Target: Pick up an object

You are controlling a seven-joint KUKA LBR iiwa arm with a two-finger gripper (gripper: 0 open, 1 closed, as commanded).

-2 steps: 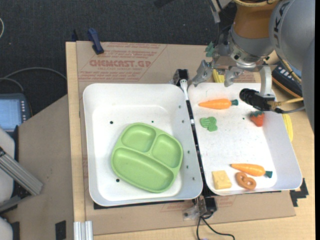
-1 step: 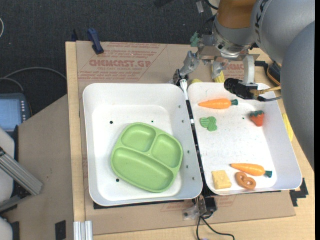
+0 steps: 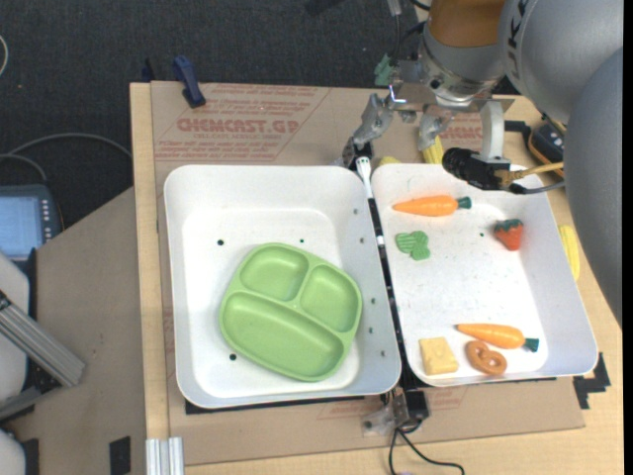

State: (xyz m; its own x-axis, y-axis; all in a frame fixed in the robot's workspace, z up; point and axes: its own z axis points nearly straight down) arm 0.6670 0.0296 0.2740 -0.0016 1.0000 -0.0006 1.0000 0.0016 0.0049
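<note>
My gripper (image 3: pixel 395 152) hangs above the far edge of the bench, over the back rim where the two bins meet. Its fingers are spread open and nothing sits between them. The right bin (image 3: pixel 572 303) holds an orange carrot (image 3: pixel 429 206) at the back, just below the gripper. A small green vegetable piece (image 3: pixel 412 244) lies near it, and a red strawberry (image 3: pixel 509 234) lies to the right. At the front of that bin are a second carrot (image 3: pixel 492 335), a yellow cheese block (image 3: pixel 437 355) and a brown pretzel (image 3: pixel 487 360).
The left bin (image 3: pixel 180 265) holds a green divided plate (image 3: pixel 292 310). A blue clamp (image 3: pixel 188 80) sits at the far left corner of the brown board. The arm's grey body fills the upper right.
</note>
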